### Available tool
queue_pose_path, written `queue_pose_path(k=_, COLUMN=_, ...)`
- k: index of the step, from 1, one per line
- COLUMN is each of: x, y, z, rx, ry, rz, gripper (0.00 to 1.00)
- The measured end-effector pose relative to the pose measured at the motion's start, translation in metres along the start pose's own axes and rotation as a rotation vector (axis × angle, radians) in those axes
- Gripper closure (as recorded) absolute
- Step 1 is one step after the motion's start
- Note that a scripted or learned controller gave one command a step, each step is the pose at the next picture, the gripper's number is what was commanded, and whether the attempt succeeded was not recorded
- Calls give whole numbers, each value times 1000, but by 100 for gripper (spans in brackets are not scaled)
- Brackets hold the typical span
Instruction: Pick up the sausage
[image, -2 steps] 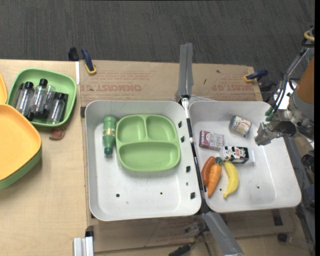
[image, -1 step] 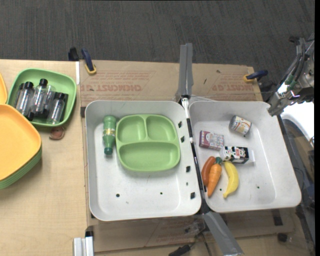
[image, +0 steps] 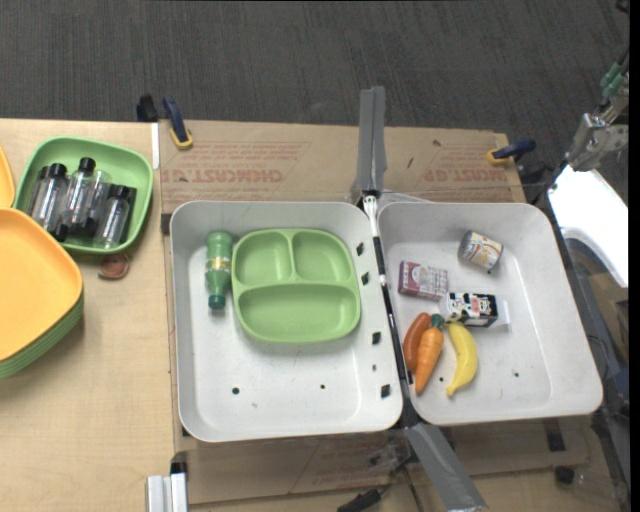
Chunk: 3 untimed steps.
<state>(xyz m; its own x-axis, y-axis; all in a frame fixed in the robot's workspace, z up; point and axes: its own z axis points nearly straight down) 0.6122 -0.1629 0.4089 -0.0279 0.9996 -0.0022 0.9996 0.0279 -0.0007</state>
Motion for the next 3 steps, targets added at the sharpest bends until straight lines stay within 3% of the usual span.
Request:
queue_pose_path(k=1, x=-9, y=-86, z=-32, rx=3, ry=1, rz=253, gripper=100)
queue_pose_path(k=2, x=-17, y=-51, z=-31, rx=2, ry=0, rz=347, gripper=100)
queue_pose_path(k=3, x=-33, y=-15, z=-28, rx=4, ry=-1, rz=877, gripper=100)
